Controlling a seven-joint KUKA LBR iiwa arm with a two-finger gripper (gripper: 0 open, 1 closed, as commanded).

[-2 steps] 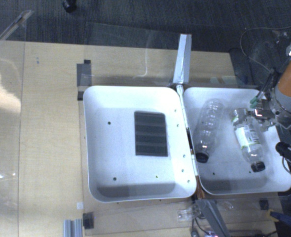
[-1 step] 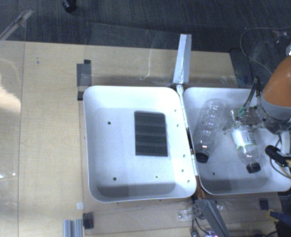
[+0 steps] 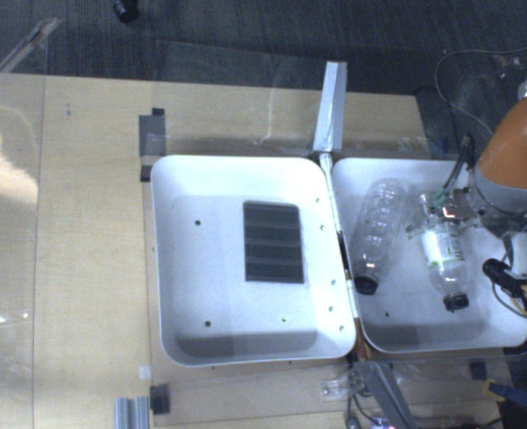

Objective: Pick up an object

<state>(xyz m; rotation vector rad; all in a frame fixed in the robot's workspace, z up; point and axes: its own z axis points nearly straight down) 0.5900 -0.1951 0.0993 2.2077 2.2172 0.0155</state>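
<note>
Two clear plastic bottles with black caps lie in the right bin (image 3: 406, 338). The left bottle (image 3: 378, 229) points its cap toward the bin's front. The right bottle (image 3: 444, 259) carries a white and green label and lies beside it. My gripper (image 3: 445, 206) hangs over the back end of the right bottle, under the grey wrist and orange band (image 3: 514, 141). Whether it touches the bottle is hidden by the wrist and cables. A dark ribbed rectangular block (image 3: 273, 241) lies flat in the middle of the left bin (image 3: 183, 266).
The two bins meet along a ridge (image 3: 339, 239) between them. A grey post (image 3: 331, 105) stands behind that joint. Black cables (image 3: 509, 280) hang at the right bin's right edge. Bare wooden bench (image 3: 67, 239) stretches to the left.
</note>
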